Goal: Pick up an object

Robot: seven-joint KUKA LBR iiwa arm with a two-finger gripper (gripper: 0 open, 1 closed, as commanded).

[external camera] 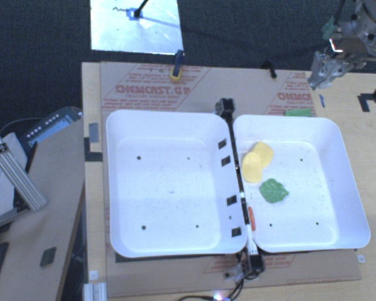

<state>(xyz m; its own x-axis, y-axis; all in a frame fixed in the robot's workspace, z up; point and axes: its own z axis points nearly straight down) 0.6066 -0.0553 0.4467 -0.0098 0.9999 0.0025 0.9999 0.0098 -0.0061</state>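
- Left bin (169,187): a smooth, shallow white tray with rounded corners.
- Right bin (338,187): the same glossy white plastic. Near its left wall lies a flat, crinkled green leaf shape (274,190).
- Just behind the leaf, two pale yellow rounded pieces (255,161) touch and overlap.
- Far right, above the bench: the metallic gripper (326,69) hangs well apart from the objects; whether its jaws are released or clenched cannot be told.

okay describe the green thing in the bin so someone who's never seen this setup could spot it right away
Start at the right-hand shallow white bin. Near its left wall lie two pale yellow round pieces, touching each other. Just below them sits the flat green leaf-shaped object, the only green item inside that bin, with a crinkled outline unlike the smooth yellow pair.
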